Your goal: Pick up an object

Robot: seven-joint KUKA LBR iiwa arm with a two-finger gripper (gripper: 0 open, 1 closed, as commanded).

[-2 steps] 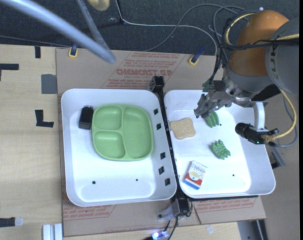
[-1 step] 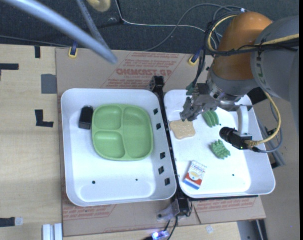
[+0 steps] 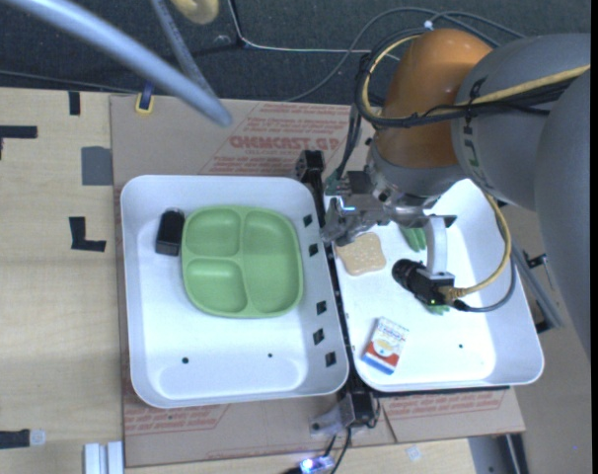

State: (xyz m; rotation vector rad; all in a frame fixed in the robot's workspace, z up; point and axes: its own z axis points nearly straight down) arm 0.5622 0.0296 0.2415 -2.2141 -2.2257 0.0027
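Visibly two white bins [image 3: 141,265]: one green plate [image 3: 243,262], one black block [image 3: 170,232], one sponge [image 3: 362,256], one carton [image 3: 385,346]; jaws [image 3: 340,223] state unclear.

Both white bins [image 3: 141,294] look like smooth, slightly glossy plastic. The green divided plate [image 3: 243,262] is matt plastic. The tan sponge-like block [image 3: 362,256] has a rough, porous surface. The small carton [image 3: 385,346] is printed card. Brown cardboard [image 3: 269,136] underneath looks dull, on pale wood-look bench [image 3: 42,294].

- Left bin [image 3: 141,294]: green divided plate [image 3: 243,263] and black block [image 3: 170,232] crowd its far half; near strip open.
- Right bin [image 3: 516,349]: arm [image 3: 447,107] looms over far end; sponge [image 3: 362,256] and small carton [image 3: 385,346] dot the floor.
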